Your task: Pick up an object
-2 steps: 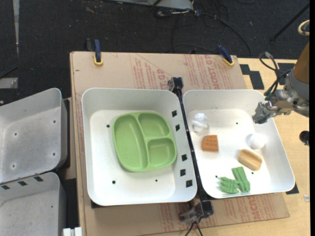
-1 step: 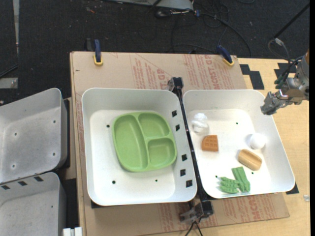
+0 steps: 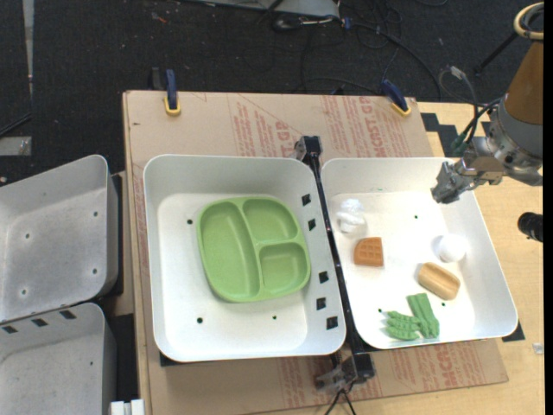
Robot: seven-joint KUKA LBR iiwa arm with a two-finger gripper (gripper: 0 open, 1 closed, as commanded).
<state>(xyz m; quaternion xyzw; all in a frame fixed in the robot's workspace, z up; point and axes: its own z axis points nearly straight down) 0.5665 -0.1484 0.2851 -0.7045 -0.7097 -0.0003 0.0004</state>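
Observation:
The right bin [image 3: 492,318] holds several small items: a white lump [image 3: 349,214] near its left wall, an orange waffle-like square [image 3: 369,252], a white ball [image 3: 449,247], a tan bread-like piece [image 3: 438,280] and a green toy [image 3: 413,320] near the front. My gripper [image 3: 447,186] hovers over the bin's far right corner, up and right of the white ball, with nothing seen between its fingers. The left bin [image 3: 164,318] carries a green divided plate [image 3: 254,247].
The two bins meet at a black clamp strip [image 3: 324,240] on a cardboard-covered bench [image 3: 259,119]. More white bins [image 3: 52,223] sit off the bench at the left. Cables lie on the dark floor behind.

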